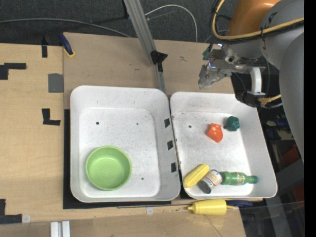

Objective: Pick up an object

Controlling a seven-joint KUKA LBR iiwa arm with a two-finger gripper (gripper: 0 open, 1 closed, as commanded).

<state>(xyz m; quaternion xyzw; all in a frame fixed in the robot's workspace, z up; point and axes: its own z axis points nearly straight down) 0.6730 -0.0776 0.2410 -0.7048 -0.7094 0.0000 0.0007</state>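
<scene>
The gripper [206, 82] hangs above the far edge of the right bin [256, 132], pointing down and slightly left; its fingertips sit close together with nothing between them, but whether they are fully clenched or slightly parted I cannot tell. Nearest below the fingers, inside the right bin, lies an orange piece [215, 132], and just to its right a dark green lump [232, 123], the two close but apart. Farther from the fingers, along the bin's near edge, a yellow corn cob [196, 175] lies tilted, touching a small can [212, 180], which in turn meets a green bottle [238, 178] lying on its side. Beyond the bin's near rim, on the bench, lies a yellow bottle [209, 207]. To the fingers' left and well apart, the left bin [118, 102] holds a green bowl [108, 167], upright in its near-left corner. Above the gripper, the arm's orange band [256, 6] rises towards the upper right.
</scene>
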